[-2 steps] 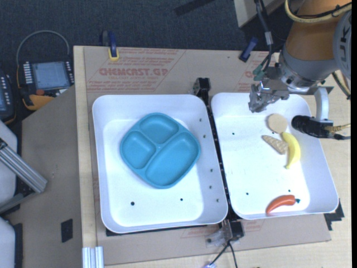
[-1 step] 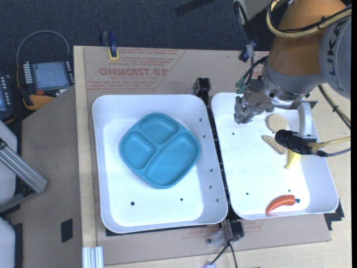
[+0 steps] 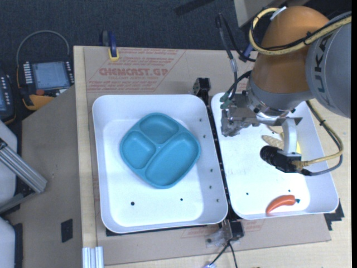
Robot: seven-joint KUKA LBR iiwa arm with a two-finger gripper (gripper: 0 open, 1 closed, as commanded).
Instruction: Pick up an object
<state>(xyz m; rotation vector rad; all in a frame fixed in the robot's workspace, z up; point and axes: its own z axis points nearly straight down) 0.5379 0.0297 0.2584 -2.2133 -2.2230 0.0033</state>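
My gripper (image 3: 230,126) hangs over the far left part of the right bin (image 3: 245,175), close to that bin's left wall. I see nothing held in it. An orange-red toy pepper (image 3: 281,203) with a small green stem lies at the near right corner of the right bin, well away from the gripper. A tan-brown object (image 3: 271,140) lies just right of the gripper, partly hidden under the wrist. A bit of something yellow (image 3: 298,148) peeks out behind the wrist bracket. A blue divided plate (image 3: 160,149) rests in the middle of the left bin (image 3: 106,149).
The grey arm with its orange band (image 3: 290,38) covers the far right of the right bin. A black clamp (image 3: 201,86) sits at the far end of the ridge between the bins. Bare white floor lies in the near left part of the right bin.
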